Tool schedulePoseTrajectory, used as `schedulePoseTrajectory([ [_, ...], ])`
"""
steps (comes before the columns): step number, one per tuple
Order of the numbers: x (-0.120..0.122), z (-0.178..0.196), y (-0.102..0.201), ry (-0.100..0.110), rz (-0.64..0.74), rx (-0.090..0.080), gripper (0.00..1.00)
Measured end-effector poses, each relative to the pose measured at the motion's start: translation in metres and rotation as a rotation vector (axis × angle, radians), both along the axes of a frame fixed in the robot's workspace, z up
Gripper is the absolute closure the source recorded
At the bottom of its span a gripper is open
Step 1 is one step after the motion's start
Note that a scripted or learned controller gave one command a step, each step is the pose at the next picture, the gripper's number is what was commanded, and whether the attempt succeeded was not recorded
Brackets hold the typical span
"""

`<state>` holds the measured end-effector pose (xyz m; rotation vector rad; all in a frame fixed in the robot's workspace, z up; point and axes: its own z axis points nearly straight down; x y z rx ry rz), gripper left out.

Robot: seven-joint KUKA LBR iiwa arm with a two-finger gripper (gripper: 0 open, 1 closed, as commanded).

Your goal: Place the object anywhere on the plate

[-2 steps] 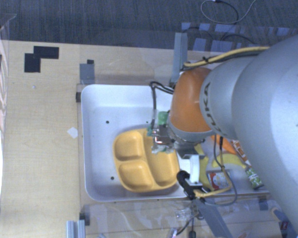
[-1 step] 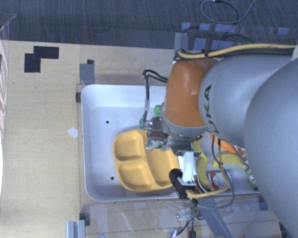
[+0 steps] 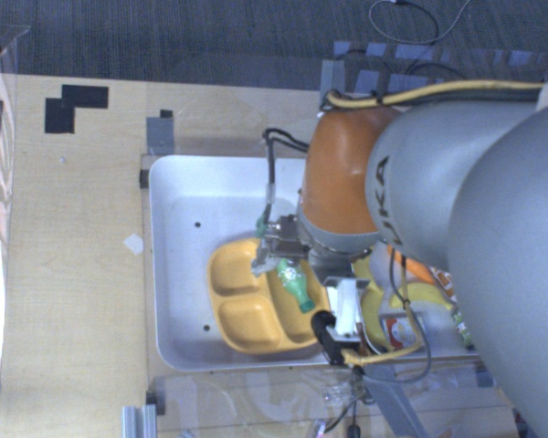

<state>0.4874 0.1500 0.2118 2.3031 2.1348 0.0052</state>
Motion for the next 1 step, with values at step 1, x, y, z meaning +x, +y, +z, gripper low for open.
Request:
schedulePoseTrajectory([
  [1, 0.0383, -0.0399, -0.0103, 0.002, -0.027, -0.001, 0.00],
])
